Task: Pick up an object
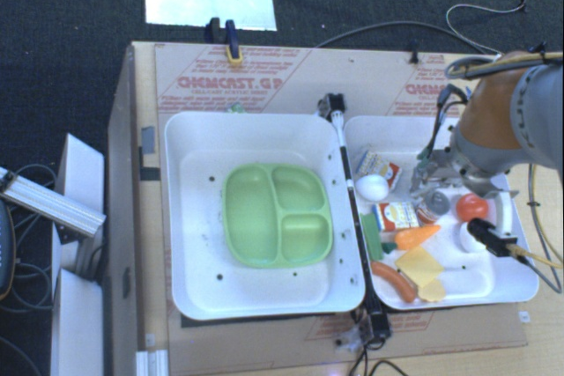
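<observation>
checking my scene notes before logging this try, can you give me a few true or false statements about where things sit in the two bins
1. The green divided plate lies in the left bin. True.
2. The white egg sits on the green plate. False: it lies in the right bin, near the wall between the two bins.
3. The gripper is down over the right bin. True.
4. The carrot lies in the left bin. False: it is in the right bin, just above the yellow cheese slice.
5. The sausage lies near the right bin's front left corner. True.
6. The red tomato is in a compartment of the plate. False: it lies in the right bin, to the gripper's right.
</observation>
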`<state>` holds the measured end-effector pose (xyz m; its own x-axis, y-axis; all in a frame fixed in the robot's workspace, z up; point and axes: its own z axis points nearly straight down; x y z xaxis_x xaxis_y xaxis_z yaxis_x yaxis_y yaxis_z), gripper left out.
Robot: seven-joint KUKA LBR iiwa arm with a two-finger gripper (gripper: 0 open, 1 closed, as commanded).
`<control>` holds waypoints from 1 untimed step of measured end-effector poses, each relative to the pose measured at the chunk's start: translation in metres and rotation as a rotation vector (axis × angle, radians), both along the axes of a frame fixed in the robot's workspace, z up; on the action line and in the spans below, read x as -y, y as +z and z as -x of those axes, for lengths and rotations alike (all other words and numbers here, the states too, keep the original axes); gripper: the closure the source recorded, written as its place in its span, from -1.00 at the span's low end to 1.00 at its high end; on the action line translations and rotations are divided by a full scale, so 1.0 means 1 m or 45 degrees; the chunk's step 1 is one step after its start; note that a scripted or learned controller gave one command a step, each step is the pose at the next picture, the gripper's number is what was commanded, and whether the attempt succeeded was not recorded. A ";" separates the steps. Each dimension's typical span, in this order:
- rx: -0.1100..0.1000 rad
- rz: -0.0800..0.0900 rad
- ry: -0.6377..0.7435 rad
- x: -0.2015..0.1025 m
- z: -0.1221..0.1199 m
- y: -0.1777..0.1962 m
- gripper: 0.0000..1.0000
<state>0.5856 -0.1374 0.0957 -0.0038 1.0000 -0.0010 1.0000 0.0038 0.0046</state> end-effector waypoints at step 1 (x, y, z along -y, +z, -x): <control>0.000 0.000 0.000 0.000 0.000 0.000 -1.00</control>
<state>0.5856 -0.1373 0.0956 -0.0038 1.0000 -0.0010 1.0000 0.0038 0.0046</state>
